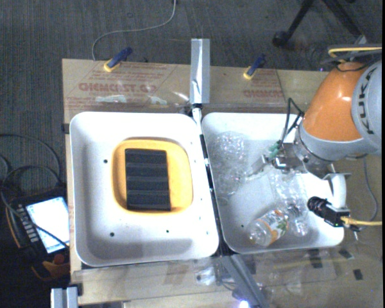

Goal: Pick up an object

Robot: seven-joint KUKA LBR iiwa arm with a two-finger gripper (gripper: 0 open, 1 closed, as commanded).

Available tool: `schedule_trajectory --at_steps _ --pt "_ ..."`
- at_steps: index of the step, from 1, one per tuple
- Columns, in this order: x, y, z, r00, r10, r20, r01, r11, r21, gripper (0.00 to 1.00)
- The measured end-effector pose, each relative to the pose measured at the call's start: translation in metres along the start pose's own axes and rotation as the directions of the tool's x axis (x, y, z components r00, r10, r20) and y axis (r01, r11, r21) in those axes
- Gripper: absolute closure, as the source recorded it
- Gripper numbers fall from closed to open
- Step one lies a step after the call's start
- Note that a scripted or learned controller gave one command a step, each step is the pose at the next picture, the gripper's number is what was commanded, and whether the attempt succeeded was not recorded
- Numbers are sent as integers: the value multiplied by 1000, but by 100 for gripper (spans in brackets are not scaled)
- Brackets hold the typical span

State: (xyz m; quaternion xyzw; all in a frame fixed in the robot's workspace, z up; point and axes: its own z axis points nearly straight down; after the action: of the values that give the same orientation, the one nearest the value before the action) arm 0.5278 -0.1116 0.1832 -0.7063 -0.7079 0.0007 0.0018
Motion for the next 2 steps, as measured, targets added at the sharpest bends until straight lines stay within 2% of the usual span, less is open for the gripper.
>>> schedule_trajectory --at_steps 1,2 --pt "-69 4 29 993 118 1 -118 993 0 0" --pt "-94 -44 22 994 -106 2 106 994 -2 0"
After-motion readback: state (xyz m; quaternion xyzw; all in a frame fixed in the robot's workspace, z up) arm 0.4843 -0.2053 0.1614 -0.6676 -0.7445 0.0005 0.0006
